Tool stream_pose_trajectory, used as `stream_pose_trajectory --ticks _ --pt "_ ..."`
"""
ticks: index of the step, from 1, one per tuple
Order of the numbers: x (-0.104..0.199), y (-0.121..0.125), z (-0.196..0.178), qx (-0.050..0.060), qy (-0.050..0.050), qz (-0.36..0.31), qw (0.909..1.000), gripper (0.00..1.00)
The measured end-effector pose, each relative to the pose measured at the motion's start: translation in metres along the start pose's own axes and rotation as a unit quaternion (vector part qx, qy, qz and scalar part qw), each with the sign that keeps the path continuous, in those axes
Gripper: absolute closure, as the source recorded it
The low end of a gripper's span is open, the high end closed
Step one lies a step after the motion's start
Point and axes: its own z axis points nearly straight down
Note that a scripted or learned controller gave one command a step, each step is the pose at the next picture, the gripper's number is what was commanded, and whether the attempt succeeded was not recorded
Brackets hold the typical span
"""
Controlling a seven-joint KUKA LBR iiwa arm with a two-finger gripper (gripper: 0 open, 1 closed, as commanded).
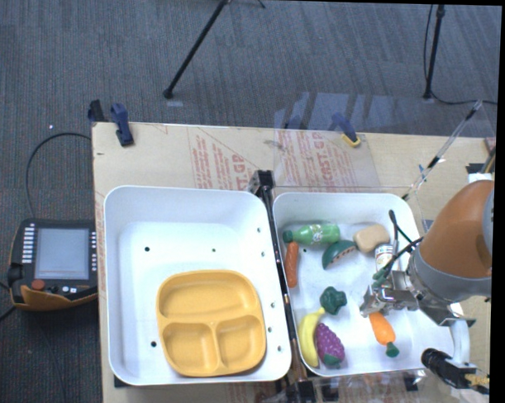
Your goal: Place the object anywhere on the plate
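Even, fairly bright overhead light, no hard shadows. The two white bins [128, 225] come out near washed-out, with soft grey shading along their inner walls. A clear panel [325, 141] at upper centre of the frame gives pale bluish reflections. Overall soft, low resolution; small details at lower right are blurred.

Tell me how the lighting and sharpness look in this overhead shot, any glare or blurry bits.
Camera view: even, soft lighting with faint shadows; the white bins look bright but keep detail; a clear panel behind them throws pale reflections; the yellow plate and toy foods are fairly sharp; the gripper area is cluttered and slightly soft.
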Motion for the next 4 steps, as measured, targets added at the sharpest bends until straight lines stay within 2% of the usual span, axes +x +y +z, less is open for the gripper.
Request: stream_pose_trajectory --ticks 1,2,3,4 --pt "0.035 -0.004 -0.112 -0.004 -0.001 -0.015 0.9999 1.00" --pt "0.085 -0.011 -0.072 0.002 -0.001 -0.061 0.9982 1.00" --pt "0.138 -0.016 -0.100 0.001 -0.001 0.015 0.9999 1.00" --pt "0.193 -0.004 -0.122 0.002 -0.002 0.120 0.9928 1.00"
